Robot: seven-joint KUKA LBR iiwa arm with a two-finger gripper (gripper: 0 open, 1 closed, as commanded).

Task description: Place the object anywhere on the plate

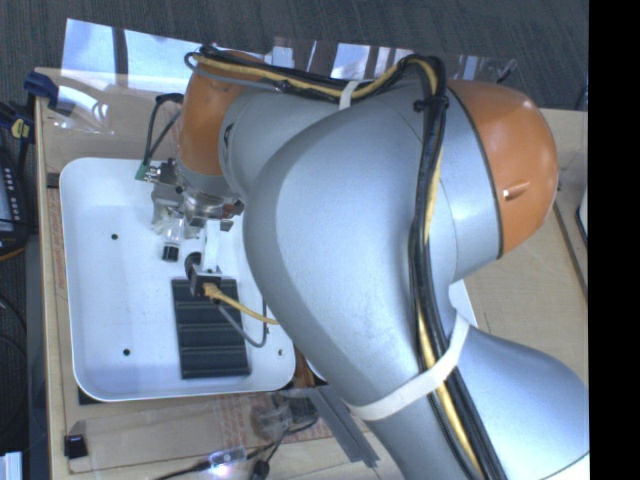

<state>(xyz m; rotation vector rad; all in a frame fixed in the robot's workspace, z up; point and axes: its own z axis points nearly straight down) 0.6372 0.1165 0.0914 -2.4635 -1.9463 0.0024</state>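
Layout as you see it from the camera view: the arm (400,248) enters from your right and spreads across the middle and right of the frame, covering most of the bench (150,438) there. Its wrist end lies over the upper right part of the left bin (100,268). The gripper (190,238) sits below the wrist, over the bin floor. A ribbed block (210,333) lies in the bin, in its lower right part, just below the gripper. A cable (245,313) runs from the block's upper end rightward under the arm. Bench edge lies in front of the bin, nearest you.
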